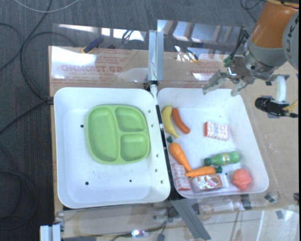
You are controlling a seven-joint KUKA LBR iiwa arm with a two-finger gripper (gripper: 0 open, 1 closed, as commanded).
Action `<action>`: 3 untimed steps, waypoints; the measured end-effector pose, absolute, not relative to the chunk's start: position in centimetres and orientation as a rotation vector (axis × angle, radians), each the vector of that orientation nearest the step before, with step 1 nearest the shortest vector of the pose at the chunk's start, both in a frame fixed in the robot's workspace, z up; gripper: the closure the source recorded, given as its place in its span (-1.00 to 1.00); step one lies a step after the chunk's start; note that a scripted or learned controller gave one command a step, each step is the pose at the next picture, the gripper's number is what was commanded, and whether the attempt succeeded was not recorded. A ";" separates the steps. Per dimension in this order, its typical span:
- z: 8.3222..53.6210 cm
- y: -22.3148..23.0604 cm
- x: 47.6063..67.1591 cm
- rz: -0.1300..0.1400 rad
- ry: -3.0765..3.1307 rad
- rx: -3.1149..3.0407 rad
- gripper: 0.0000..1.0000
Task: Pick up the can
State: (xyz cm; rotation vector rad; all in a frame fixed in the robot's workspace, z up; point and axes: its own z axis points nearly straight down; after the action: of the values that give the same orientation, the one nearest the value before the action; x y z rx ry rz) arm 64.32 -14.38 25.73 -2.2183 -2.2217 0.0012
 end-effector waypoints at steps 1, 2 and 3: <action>10.8 -17.7 59.6 -0.004 -1.892 -2.516 -1.00; 10.1 -19.9 56.5 -0.046 -1.806 -2.601 -1.00; 9.0 -17.6 51.0 -0.017 -1.373 -2.834 -1.00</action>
State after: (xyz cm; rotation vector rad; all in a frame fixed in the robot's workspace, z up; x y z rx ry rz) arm 50.96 -17.56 9.00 -2.8338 -1.3732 -0.0168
